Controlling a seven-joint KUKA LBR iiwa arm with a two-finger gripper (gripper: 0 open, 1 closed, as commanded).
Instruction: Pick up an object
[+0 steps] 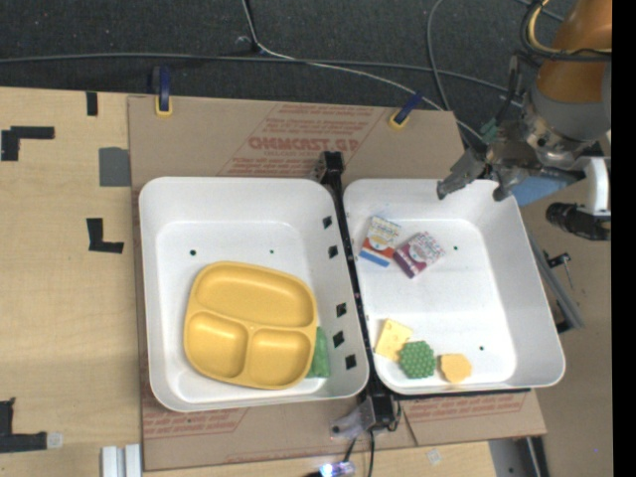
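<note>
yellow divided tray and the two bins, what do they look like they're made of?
Yellow tray: probably moulded plastic, smooth with a dull sheen; rounded compartment walls and uniform colour point that way. Left bin and right bin: likely thin formed plastic, matte white, with soft rounded corners and a rolled rim. Neither can be confirmed from looks alone.

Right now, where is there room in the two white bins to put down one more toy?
The right bin has bare floor in its middle and right side, between the snack packets up top and the green ball and orange piece below. The left bin is crowded: the yellow tray covers most of it.
</note>
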